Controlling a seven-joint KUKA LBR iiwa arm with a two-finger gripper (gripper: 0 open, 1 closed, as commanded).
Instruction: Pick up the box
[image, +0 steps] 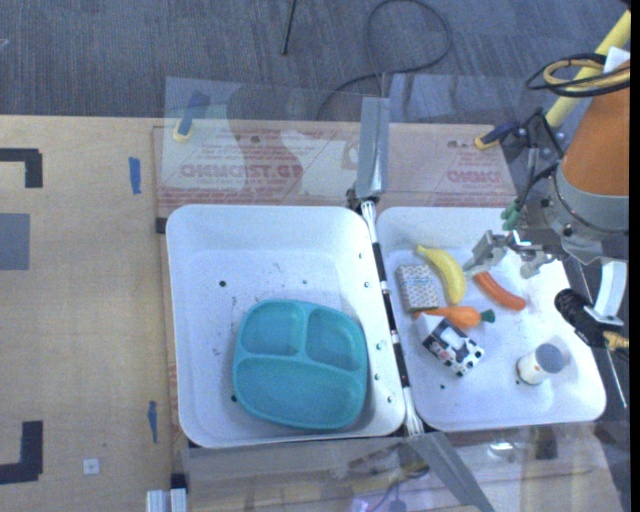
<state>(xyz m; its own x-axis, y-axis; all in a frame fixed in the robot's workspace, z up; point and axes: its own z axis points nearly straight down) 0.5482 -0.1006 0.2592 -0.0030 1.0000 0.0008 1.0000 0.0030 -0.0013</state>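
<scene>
Your end effector (507, 250) hangs open and holds nothing, just beside the banana (445, 271); the box (418, 287) lies against the banana's other side.

You are looking down at a robotics lab: two shallow white plastic bins (200, 240) are sitting side by side on a pale wooden bench (80, 330) marked with blue tape strips (134, 175), black cables (400, 30) trailing across grey carpet (120, 50) beyond its far edge.
</scene>
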